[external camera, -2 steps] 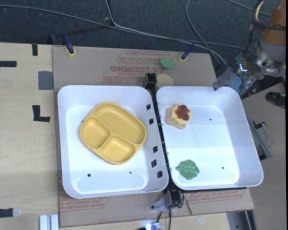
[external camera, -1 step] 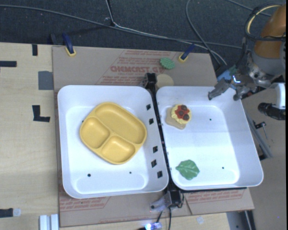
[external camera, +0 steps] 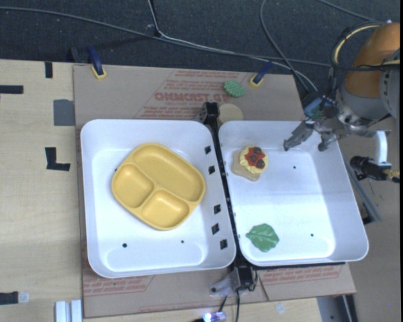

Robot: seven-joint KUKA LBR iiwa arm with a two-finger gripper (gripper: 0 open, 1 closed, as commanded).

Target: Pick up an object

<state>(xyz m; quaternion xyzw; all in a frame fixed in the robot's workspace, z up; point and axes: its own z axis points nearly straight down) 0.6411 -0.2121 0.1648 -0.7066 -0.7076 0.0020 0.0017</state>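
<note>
Nearest the camera, a green leaf-shaped toy point(external camera: 262, 237) lies on the floor of the right bin point(external camera: 336, 213), close to its front wall. In the left bin point(external camera: 97, 200) a yellow divided plate point(external camera: 158, 185) with three compartments sits tilted across the middle. Black clips point(external camera: 215, 210) run along the seam where the two bins meet. Farther back in the right bin, a small toy pizza slice point(external camera: 251, 162) with red and dark toppings rests near the left wall. The gripper point(external camera: 309, 135) hangs over the back right part of that bin, fingers spread wide with nothing between them, well apart from the pizza slice. Behind the bins, red printing on the cardboard sheet point(external camera: 181, 96) is too blurred to read. A green waffle-like toy point(external camera: 234, 87) lies on it, beside blue-and-yellow clamps point(external camera: 95, 64).
</note>
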